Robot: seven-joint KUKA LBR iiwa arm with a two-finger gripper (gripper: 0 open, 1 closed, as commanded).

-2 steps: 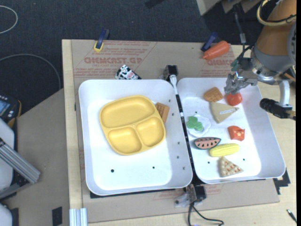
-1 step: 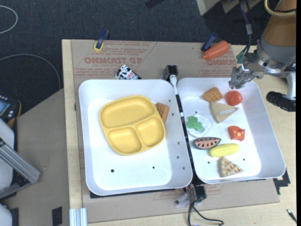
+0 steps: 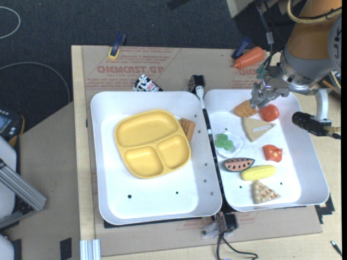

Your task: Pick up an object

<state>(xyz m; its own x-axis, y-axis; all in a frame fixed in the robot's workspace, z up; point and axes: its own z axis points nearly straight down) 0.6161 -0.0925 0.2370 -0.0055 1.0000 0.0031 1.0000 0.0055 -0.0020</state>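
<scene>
I see the gripper point(image 3: 259, 100) low over the right bin point(image 3: 309, 161), at its 12 o'clock end, just above the cracker point(image 3: 244, 110) and tomato point(image 3: 269, 112). I cannot tell how the jaws stand. The yellow tray point(image 3: 152, 142) sits in the left bin point(image 3: 108, 183).

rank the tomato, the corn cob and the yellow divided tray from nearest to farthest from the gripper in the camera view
Measured from the gripper, which is at the far end of the right bin:
1. Tomato, right beside it in the same bin.
2. Corn cob, toward the near end of the right bin.
3. Yellow divided tray, over in the left bin.
</scene>
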